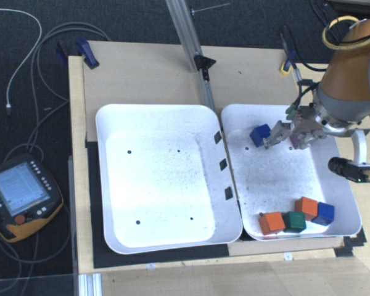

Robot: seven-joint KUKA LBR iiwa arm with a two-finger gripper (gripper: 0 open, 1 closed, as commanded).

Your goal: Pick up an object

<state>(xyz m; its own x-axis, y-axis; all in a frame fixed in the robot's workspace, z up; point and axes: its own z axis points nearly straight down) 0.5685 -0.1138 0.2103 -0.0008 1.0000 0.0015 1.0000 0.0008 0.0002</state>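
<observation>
Five blocks lie in the right bin, and the fingers hang spread just beside the blue block, pinching nothing, so the pick is not yet done.

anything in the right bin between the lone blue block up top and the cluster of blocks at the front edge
No. In the camera view, the stretch between the blue block and the block cluster is bare speckled floor of the right bin.
</observation>
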